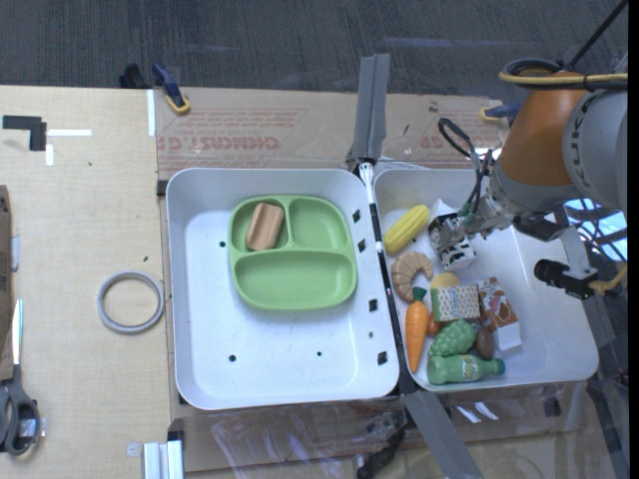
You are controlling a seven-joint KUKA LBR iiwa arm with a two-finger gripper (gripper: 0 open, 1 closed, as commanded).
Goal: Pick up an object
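Observation:
My gripper (451, 241) hangs low in the right bin (544, 312), at its upper middle, beside a yellow corn cob (406, 228) and just above a tan croissant (411, 270). Below these lie an orange carrot (416, 333), a patterned green-and-white block (455, 303), a red-and-white packet (498, 310), a green lumpy vegetable (452, 338) and a green bottle (463, 369). The left bin (200, 357) holds a green divided plate (294, 251) with a brown bread piece (264, 226) in its upper left compartment.
The grey arm with its orange band (539, 133) reaches in over the right bin's upper right corner. A grey divider post (370, 118) stands behind the two bins. On the bench at left lie a tape ring (131, 300) and scissors (18, 407).

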